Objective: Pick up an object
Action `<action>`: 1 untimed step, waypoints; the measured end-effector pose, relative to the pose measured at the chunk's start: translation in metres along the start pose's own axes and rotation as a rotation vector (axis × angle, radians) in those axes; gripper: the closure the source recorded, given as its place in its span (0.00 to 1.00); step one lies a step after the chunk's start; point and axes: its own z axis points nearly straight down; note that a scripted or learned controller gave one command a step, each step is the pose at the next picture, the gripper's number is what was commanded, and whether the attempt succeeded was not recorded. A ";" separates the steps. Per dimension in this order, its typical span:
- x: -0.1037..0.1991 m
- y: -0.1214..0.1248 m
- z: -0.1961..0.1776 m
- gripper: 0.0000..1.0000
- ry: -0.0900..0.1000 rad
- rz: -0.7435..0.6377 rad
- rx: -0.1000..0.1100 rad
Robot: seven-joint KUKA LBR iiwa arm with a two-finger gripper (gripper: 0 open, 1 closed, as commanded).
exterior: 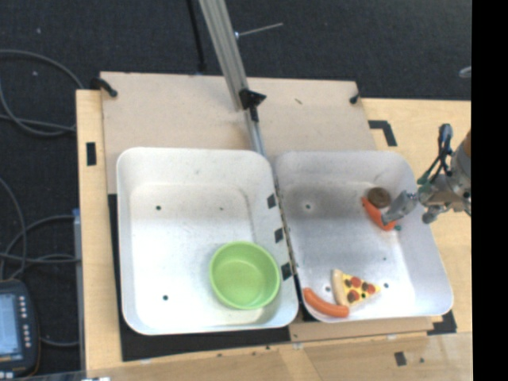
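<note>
Because the gripper [394,210] reaches in over the right bin's [333,173] right edge, it meets the orange-brown toy [377,205] there; jaw state unclear.

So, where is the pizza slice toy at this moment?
The pizza slice toy lies in the right bin, near its front edge, just above the orange sausage and well right of the green bowl.

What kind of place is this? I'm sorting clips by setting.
Probably a robot lab test bench: two white bins on a wooden board, toy food such as a pizza slice and green bowl, loose cables around it.
</note>
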 end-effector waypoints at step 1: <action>0.000 0.000 0.000 0.00 0.000 0.000 0.000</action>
